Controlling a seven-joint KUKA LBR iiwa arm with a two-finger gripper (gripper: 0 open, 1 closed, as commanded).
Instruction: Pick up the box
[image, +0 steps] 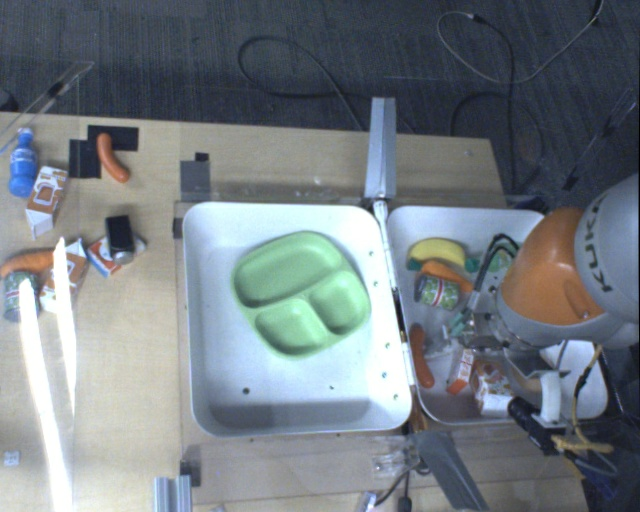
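Hovering over the right bin (405, 300), the claw (478, 335) nears the box (490, 388); grip state unclear.

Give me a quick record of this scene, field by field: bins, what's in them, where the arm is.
left bin: holds a green divided tray
right bin: banana, can, sausage, small boxes
arm: reaches in from the right, over the right bin
hand: low among the items; grip state unclear
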